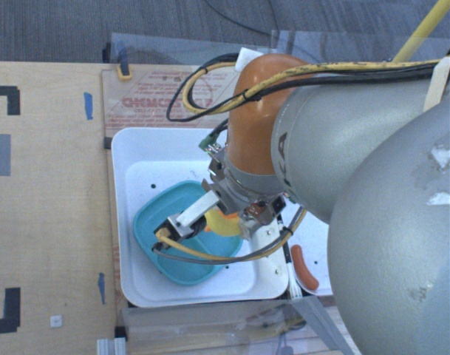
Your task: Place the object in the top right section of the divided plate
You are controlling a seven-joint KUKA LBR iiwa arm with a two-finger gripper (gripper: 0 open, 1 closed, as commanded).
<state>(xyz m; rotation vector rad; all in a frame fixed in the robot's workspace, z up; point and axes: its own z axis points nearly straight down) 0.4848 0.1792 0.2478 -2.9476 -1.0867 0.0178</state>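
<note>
In the left bin [128, 191], a teal plate [152, 224] lies flat on the white bottom, nearer the bin's front wall than its back wall. Its left rim is in plain sight, while its middle and right side are covered by the robot. The arm [358, 139] reaches in from the right and takes up much of the view, and its orange band [258, 117] stands over the bin's back right part. Below the band the gripper [243, 214] hangs over the plate's right side, close to its surface. The wrist hides it from above, so whether it is wide, narrow or holding anything cannot be told. A yellow thing [226, 225] shows just under the gripper, at the plate's right edge. Only a small rounded patch of it is visible, lying on or just above the teal. Which section of the plate it sits in cannot be told, because the dividers there are covered. In the right bin [318, 239], a red-orange sausage [306, 271] lies near the front, just beside the wall that parts the two bins and well apart from the plate. The bins rest on a pale wooden bench [47, 198] marked with bits of blue tape [88, 106]. A sheet [147, 98] with red print lies behind the left bin. Beyond the bench is a grey floor [99, 6] with a black cable [243, 17] running across it.
</note>
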